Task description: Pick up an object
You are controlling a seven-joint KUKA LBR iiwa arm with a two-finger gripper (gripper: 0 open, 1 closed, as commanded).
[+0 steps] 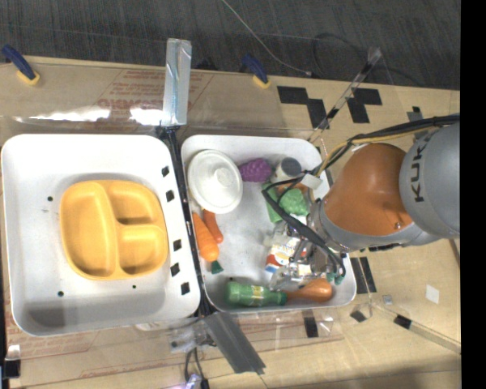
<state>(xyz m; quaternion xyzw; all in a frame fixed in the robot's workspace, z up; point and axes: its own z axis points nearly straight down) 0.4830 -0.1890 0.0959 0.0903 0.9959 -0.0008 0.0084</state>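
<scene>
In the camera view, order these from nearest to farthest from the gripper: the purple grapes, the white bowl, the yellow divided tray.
Measured from the gripper in the right bin:
1. Purple grapes, at that bin's far side.
2. White bowl, in its far left corner.
3. Yellow divided tray, in the left bin.

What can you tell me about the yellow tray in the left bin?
The yellow tray looks like glossy moulded plastic, rounded at the corners and divided into three compartments: one long one along its left side and two smaller ones on its right. It lies flat, open side up, near the middle of the left bin, tilted slightly against the bin's edges. All compartments look bare. Only the bin floor touches it.
</scene>
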